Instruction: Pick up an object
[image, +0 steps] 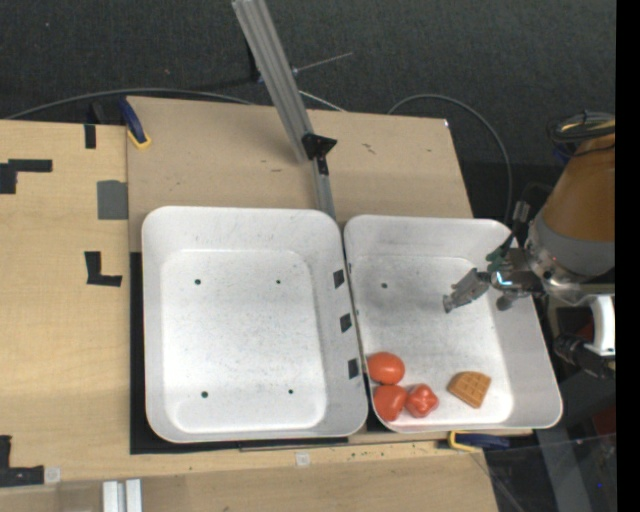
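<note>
The gripper (468, 292) hangs over the middle of the right bin (420, 240), its fingers reaching toward the bin's centre; whether they stand apart or closed cannot be told, and nothing shows between them. Well apart from it, along the near wall, lie three red pieces (399, 386), bunched and touching, with no clear long axis. Just right of them a tan waffle-like piece (469, 388) lies tilted. The left bin (240, 225) sits beside.
</note>
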